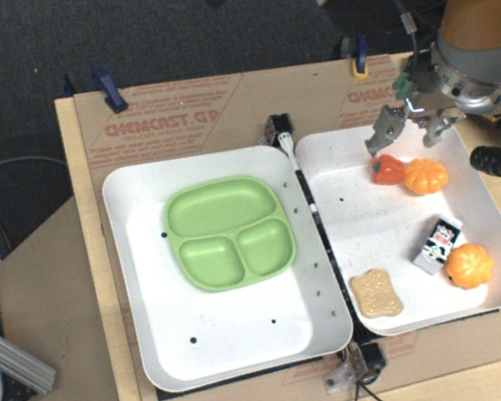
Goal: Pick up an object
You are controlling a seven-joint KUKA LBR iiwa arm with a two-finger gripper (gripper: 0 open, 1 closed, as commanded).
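Two white bins sit side by side before you. Your gripper [406, 126] hangs over the far part of the right bin [359, 224], fingers spread apart and holding nothing. Just below them lie a red object [386, 169] and, touching it, an orange pumpkin-shaped toy [425, 177]. Nearer the front you have a small black-and-white box [437, 244] against a second orange toy [470, 266], and a tan cracker-like piece [376, 294]. A green divided plate [229, 231] occupies the left bin [151, 288].
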